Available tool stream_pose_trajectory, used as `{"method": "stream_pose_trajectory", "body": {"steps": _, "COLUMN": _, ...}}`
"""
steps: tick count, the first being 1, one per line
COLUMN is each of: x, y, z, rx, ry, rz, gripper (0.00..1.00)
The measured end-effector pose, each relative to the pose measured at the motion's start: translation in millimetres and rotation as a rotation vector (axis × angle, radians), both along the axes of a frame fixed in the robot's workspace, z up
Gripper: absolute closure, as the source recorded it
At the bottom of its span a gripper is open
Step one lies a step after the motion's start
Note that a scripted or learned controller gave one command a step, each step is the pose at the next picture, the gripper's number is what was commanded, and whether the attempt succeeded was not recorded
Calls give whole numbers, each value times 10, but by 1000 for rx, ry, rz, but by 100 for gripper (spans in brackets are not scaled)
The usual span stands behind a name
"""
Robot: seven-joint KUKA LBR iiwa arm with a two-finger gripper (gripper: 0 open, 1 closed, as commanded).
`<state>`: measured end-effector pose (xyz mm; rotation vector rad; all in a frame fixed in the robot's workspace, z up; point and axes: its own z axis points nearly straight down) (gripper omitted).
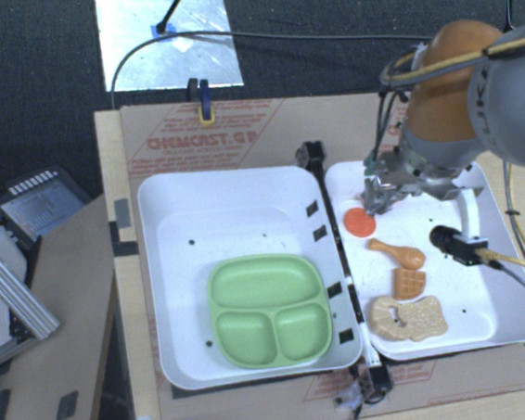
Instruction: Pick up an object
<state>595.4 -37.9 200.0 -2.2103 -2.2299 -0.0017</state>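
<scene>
Right bin, seen from above: take the red disc as your reference. The gripper hangs just up and to the right of the disc, its tip meeting the disc's upper edge in this view. You cannot tell whether it touches the disc or stands above it, and the tip is a dark, blurred cluster, so you cannot tell whether it is spread or closed; nothing can be seen held in it. The arm rises to the right of the disc and is cut off by the frame's edge. Below and right of the disc lies a tan drumstick, close by but apart from it. Farther below are a waffle piece and then a bread slice; these two appear to touch, though the join is hard to read. To the left of the disc, in the left bin, sits a green plate with three compartments.
</scene>
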Motion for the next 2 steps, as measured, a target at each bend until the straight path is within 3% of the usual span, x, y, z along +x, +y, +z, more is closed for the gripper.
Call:
{"method": "stream_pose_trajectory", "body": {"steps": 1, "x": -149, "y": 523, "z": -53, "rx": 0, "ry": 0, "rz": 1, "gripper": 100}}
{"method": "stream_pose_trajectory", "body": {"steps": 2, "x": -276, "y": 1044, "z": 125, "rx": 1, "ry": -3, "rz": 1, "gripper": 100}}
